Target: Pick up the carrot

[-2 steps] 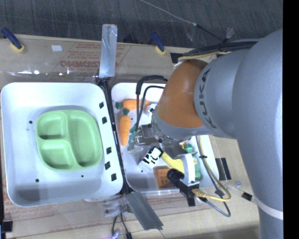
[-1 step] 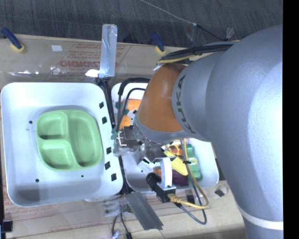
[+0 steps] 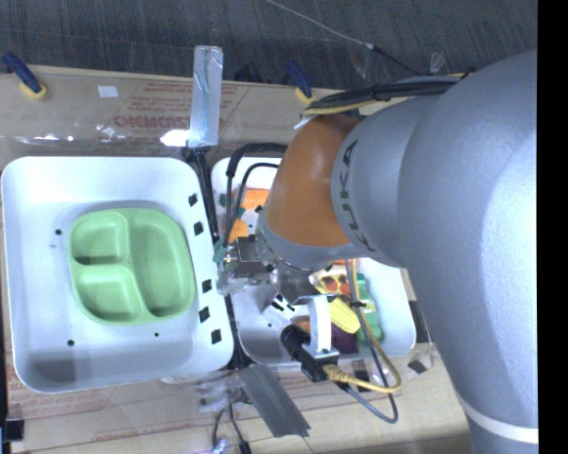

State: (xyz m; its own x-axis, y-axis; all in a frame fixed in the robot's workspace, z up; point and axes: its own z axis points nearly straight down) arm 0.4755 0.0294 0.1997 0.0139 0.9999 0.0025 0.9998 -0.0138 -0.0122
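Note:
The grey arm with its orange band [image 3: 307, 192] reaches down into the right bin [image 3: 255, 343] and covers most of it. My gripper [image 3: 265, 287] sits low over the bin's left part, near the wall between the two bins. An orange patch [image 3: 253, 201], which may be the carrot, shows at the far end of the right bin, just behind the wrist and mostly hidden by it. It lies apart from the gripper's tip.
A yellow corn-like item [image 3: 343, 312], a green piece [image 3: 370, 327] and small orange-red bits [image 3: 329, 280] lie in the right bin's right part. The left bin [image 3: 38, 187] holds a green divided plate [image 3: 130, 265]. A yellow cable [image 3: 369, 378] loops at the near edge.

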